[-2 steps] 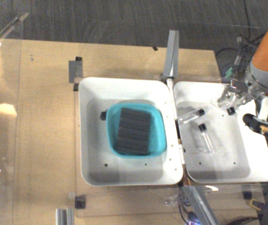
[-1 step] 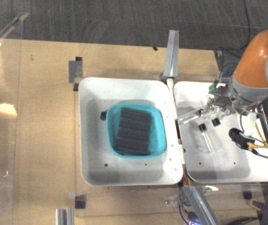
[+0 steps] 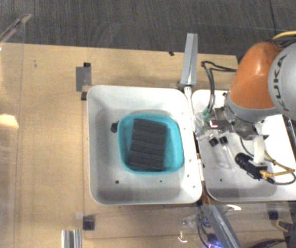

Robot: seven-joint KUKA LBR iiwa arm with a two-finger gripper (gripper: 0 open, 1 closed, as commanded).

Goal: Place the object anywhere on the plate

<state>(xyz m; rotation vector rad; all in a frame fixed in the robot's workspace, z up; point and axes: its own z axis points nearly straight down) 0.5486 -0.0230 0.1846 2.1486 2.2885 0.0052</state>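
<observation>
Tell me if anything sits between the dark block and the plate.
Nothing visible does. The dark ribbed block already lies on the turquoise plate in the left bin. The tool is over the right bin, beyond the bins' shared walls.

We see a dark ribbed block (image 3: pixel 148 144) lying on the teal plate (image 3: pixel 176 148) in the left bin (image 3: pixel 101 138); at three o'clock, the arm (image 3: pixel 272 81) hangs over the right bin (image 3: pixel 287 187).

Dark grey carpet floor (image 3: pixel 112 9) beyond light wooden bench (image 3: pixel 39 154); bright glare patch on bench's left.
</observation>
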